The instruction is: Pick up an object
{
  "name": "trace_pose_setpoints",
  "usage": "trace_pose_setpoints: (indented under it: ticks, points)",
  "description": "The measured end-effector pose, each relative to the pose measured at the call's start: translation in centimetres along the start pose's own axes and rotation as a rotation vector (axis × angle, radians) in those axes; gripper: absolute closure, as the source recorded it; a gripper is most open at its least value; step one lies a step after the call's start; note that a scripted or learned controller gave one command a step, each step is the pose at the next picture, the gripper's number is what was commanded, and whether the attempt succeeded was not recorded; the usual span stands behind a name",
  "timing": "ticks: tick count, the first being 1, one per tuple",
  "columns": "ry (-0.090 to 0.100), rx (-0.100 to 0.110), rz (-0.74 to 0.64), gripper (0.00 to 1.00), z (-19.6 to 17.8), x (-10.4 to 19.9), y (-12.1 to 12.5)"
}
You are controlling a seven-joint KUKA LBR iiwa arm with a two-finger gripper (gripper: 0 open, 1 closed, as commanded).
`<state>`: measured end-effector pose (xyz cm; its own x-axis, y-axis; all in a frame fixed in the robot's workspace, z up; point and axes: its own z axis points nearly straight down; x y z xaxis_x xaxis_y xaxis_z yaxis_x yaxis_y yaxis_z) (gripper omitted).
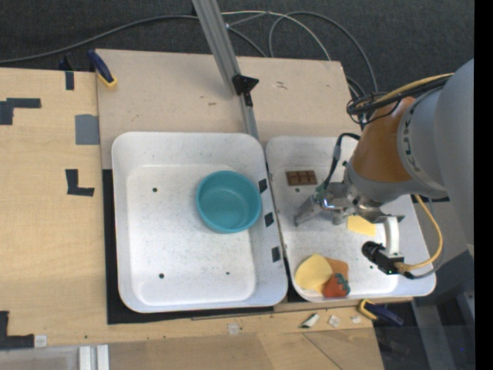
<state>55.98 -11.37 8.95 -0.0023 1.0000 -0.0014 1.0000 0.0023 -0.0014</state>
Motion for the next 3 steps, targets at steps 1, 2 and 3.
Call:
trace_pose_setpoints:
  ticks: [1,2,3]
  points:
    - [0.002,0.002,-0.001,1.00,-1.2,0.1,0.0]
    - [0.001,-0.006,0.001,1.00,-7.5,-0.1,0.0]
    - [0.001,-0.005,0.001,1.00,-11.9,0.1,-0.5]
